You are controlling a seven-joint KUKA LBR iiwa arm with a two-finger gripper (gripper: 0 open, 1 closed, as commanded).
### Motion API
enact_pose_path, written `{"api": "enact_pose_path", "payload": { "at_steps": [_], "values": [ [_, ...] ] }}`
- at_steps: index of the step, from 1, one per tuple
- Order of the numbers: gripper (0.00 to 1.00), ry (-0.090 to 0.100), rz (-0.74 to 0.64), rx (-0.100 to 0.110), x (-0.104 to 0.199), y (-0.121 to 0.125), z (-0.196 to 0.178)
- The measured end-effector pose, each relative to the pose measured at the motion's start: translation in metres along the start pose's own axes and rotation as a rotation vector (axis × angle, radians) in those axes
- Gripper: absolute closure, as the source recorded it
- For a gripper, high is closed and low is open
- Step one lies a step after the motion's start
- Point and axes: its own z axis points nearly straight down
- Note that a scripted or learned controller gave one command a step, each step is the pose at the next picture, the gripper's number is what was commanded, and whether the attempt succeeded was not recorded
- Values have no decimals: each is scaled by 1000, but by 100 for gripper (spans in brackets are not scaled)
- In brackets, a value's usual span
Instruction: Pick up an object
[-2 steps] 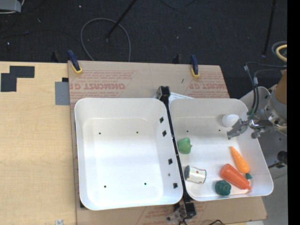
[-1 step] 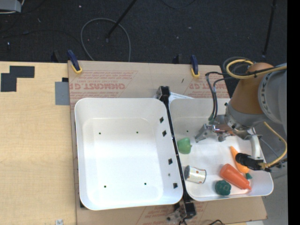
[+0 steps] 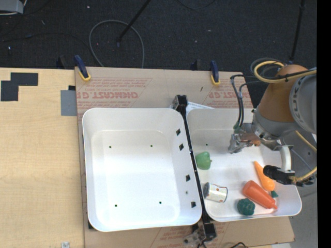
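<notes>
Tool [image 3: 239, 143] above right bin [image 3: 217, 119], beside green object [image 3: 204, 160].

The light is bright and even from above. The white bins [image 3: 134, 169] are almost overexposed, with only soft, weak shadows along their walls. The floor [image 3: 155, 25] behind is dark. The picture is slightly soft and grainy.
</notes>
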Motion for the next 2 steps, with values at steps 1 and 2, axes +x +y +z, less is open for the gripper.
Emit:
{"api": "enact_pose_path", "payload": {
  "at_steps": [1,2],
  "values": [
    [100,0,-4,-7,40,28,-76],
    [100,0,-3,-2,87,25,-95]
  ]
}}
